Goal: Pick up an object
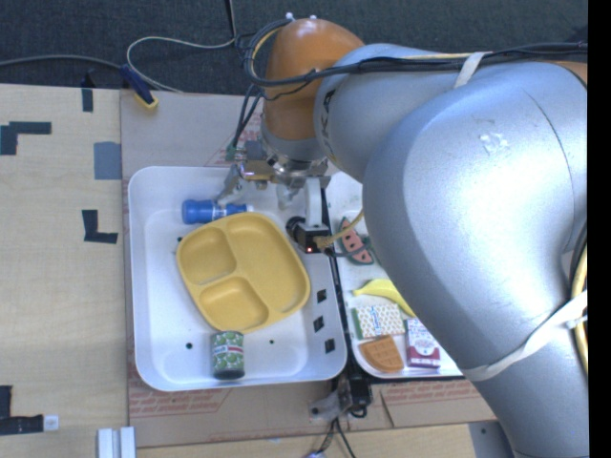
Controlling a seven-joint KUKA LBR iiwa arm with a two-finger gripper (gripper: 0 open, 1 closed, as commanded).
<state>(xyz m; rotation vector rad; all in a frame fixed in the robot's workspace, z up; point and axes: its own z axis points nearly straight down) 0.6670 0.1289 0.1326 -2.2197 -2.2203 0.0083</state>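
Desk carries two white bins; jaws [258,181] hang at left bin [153,284] top edge by blue bottle [212,211], likely the target. Can't tell their state; nothing visibly held.

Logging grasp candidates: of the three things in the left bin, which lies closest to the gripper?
The blue bottle, lying on its side at the bin's far edge just below the gripper. The yellow tray sits mid-bin; the green can is at the near edge.
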